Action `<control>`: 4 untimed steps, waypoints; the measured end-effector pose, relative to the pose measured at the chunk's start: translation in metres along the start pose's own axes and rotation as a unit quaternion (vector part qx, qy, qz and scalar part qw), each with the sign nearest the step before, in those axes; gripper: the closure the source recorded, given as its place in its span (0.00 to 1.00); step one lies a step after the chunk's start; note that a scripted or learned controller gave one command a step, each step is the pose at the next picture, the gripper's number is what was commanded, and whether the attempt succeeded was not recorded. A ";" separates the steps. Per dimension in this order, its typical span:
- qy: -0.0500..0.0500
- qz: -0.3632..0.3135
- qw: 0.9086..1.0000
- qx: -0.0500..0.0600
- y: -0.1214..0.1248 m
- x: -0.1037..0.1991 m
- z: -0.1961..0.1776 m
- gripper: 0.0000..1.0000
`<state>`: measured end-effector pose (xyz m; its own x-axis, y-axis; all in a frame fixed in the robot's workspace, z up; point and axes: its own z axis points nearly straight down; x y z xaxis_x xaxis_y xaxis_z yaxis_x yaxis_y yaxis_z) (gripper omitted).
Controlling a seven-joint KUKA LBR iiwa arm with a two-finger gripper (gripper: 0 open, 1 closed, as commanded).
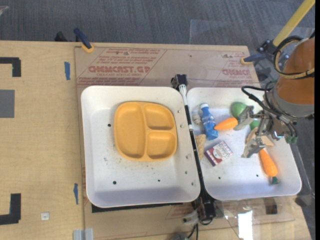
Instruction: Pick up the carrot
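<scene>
Right bin (pixel 295 184) | carrot (pixel 268 165): orange, tapered (green stub), lying flat

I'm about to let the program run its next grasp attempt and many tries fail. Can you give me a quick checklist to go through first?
1. Target in view: ok, one carrot lies in the right bin; a second carrot lies further left.
2. Gripper close to a carrot: ok, just above-left of the nearer one.
3. Carrot between fingers: not ok.
4. Finger opening: cannot tell.
5. Clutter: not ok, a red packet and blue bottle lie nearby.
</scene>
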<state>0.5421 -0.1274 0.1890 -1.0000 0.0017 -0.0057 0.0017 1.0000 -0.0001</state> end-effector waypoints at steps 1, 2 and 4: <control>-0.002 -0.044 0.999 0.001 -0.045 0.002 0.094 0.00; -0.002 -0.070 0.998 0.001 -0.098 0.027 0.099 0.00; -0.012 -0.189 0.982 0.004 -0.052 0.043 0.085 1.00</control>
<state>0.4993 -0.1797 0.1038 -0.9287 -0.3700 -0.0265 -0.3697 0.9290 -0.0152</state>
